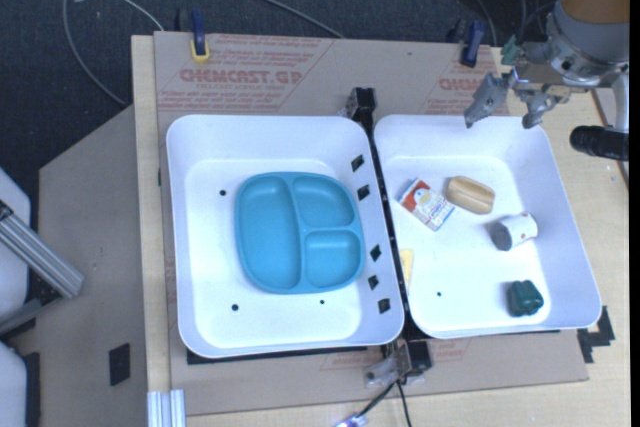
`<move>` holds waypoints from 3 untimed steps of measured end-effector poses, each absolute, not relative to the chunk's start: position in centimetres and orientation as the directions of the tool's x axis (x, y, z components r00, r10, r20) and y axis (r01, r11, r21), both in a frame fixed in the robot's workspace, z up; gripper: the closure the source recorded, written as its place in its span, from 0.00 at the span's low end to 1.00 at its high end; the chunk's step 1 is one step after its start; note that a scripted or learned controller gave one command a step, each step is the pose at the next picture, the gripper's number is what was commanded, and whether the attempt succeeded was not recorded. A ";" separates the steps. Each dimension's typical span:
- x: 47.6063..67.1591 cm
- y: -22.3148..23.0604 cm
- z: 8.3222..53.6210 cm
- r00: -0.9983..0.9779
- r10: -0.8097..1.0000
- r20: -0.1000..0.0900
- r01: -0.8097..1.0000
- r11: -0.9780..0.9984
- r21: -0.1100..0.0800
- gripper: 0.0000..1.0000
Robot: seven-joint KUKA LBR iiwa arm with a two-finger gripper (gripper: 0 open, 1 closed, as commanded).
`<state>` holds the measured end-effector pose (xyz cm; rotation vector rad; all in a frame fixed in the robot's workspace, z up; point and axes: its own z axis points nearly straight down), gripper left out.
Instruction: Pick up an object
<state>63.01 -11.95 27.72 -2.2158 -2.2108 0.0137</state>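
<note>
Camera view: gripper (508, 106) open, empty, above right bin (560, 215) far rim at 12 o'clock. Drop straight onto bread roll (470, 194), centre the fingers, then close.
</note>
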 end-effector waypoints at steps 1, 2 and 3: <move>63.2 -11.9 28.5 0.000 1.000 0.000 1.000 0.000 -0.001 0.00; 62.4 -11.3 23.1 0.000 1.000 0.001 1.000 0.000 -0.004 0.00; 61.9 -10.5 18.5 0.001 1.000 0.002 1.000 -0.001 -0.005 0.00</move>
